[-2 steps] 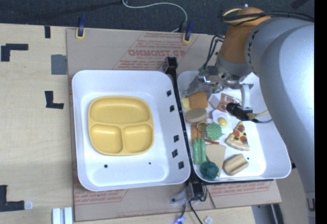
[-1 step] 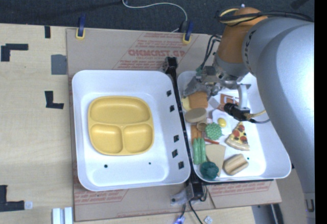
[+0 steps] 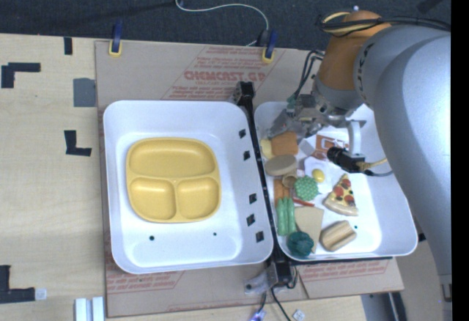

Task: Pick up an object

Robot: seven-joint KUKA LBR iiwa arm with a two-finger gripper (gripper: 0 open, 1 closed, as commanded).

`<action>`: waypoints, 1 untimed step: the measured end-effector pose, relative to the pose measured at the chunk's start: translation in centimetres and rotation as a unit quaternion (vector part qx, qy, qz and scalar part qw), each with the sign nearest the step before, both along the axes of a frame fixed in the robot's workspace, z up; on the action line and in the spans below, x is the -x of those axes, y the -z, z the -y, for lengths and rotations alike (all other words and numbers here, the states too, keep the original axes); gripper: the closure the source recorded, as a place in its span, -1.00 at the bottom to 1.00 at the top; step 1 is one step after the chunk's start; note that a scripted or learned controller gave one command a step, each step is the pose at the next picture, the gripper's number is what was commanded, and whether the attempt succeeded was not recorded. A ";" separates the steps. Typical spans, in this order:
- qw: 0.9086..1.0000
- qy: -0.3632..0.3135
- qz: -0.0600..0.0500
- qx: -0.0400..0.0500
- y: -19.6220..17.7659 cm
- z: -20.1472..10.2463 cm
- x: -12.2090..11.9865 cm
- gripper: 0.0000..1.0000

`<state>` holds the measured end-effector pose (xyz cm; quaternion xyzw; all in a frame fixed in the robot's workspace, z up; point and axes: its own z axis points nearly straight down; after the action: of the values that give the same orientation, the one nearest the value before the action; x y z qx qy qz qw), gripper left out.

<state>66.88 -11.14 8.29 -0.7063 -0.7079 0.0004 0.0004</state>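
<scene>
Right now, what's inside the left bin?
The left bin holds one yellow tray with three compartments, lying flat, with nothing in them. Whatever sits under the tray is covered. The toy food is all in the right bin.

The left bin point(image 3: 117, 122) offers open white floor all around the yellow divided tray point(image 3: 174, 179). The right bin point(image 3: 392, 228) is crowded: toy food packs its left half, the pizza slice point(image 3: 341, 196) lies mid-floor, and the arm point(image 3: 396, 85) overhangs its upper part.
</scene>
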 end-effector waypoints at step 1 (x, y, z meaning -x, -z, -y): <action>1.000 0.000 0.000 0.001 0.0 -1.4 0.4 -1.00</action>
<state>66.44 -9.73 8.28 -0.7065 -0.7077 0.0013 -0.0002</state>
